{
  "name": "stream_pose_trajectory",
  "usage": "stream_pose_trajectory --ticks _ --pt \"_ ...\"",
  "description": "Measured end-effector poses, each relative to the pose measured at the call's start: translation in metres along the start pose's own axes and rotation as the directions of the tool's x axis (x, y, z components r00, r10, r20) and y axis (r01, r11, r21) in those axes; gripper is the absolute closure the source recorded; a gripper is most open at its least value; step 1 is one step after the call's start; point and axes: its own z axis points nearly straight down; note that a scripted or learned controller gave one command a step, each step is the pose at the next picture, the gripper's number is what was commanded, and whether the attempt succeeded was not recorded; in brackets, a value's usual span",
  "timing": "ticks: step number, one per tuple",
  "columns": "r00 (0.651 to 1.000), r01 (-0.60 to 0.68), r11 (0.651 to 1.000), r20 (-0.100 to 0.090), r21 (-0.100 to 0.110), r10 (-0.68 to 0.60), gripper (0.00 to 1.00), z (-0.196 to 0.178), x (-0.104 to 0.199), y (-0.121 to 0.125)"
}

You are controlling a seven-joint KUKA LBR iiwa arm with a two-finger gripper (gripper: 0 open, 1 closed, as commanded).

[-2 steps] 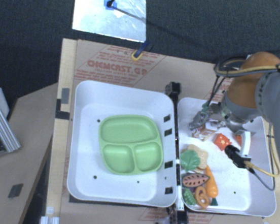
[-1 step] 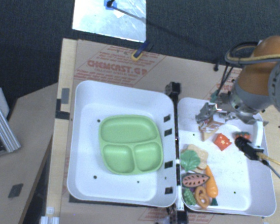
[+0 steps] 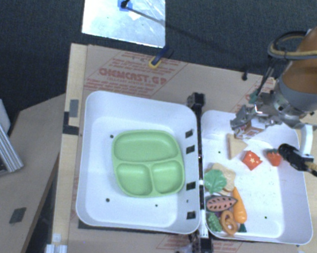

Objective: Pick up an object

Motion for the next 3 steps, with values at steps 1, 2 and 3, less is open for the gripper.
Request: stream_pose_trajectory --ticks 1,2,3 --pt "1.000 0.005 1.000 -0.003 0.005 -0.005 1.00 0.006 0.057 0.000" --pt "1.000 0.005 1.000 -0.003 0.007 -0.005 1.00 0.009 0.111 -0.006" --pt "1.000 0.003 1.000 -0.002 0.007 -0.003 1.00 -0.001 0.132 -0.025"
